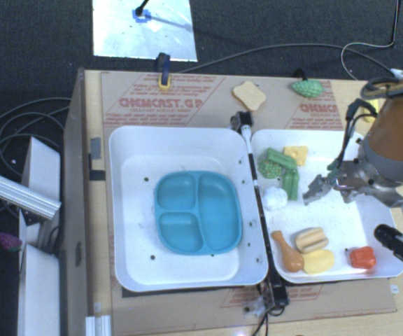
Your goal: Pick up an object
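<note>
A blue divided tray (198, 212) is seen in the left white bin (128, 187), while a toast slice (249, 95) and a green toy (307, 88) are laid on the cardboard-covered desk (187, 100), beside a yellow-blue clamp (163, 71).

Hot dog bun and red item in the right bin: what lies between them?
Bare white bin floor separates the hot dog bun from the red item in camera view.

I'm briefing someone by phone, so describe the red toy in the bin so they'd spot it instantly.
Look in the right white bin, at its near right corner. The red toy sits there, right of a pale yellow piece; it's the only red thing there.
</note>
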Controlling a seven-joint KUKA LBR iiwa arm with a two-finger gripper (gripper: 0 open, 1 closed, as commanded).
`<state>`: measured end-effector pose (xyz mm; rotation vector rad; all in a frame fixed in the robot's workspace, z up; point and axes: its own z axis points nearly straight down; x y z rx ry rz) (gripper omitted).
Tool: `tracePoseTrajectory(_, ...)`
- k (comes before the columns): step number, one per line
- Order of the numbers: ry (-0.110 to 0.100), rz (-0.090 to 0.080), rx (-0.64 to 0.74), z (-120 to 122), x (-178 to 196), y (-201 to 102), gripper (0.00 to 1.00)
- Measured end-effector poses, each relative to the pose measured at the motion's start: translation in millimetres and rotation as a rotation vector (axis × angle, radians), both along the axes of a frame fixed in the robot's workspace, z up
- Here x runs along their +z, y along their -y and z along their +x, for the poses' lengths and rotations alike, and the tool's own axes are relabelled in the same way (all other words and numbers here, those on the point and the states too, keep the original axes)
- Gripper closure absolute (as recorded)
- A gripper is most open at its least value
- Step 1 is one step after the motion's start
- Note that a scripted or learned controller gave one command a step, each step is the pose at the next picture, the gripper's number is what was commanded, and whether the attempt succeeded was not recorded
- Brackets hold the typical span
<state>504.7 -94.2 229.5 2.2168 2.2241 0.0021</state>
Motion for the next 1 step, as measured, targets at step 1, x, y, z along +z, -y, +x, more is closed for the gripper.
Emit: tracePoseTrajectory(1,-0.003,0.0,-0.001,62.5,-77.9,8.7,0.0)
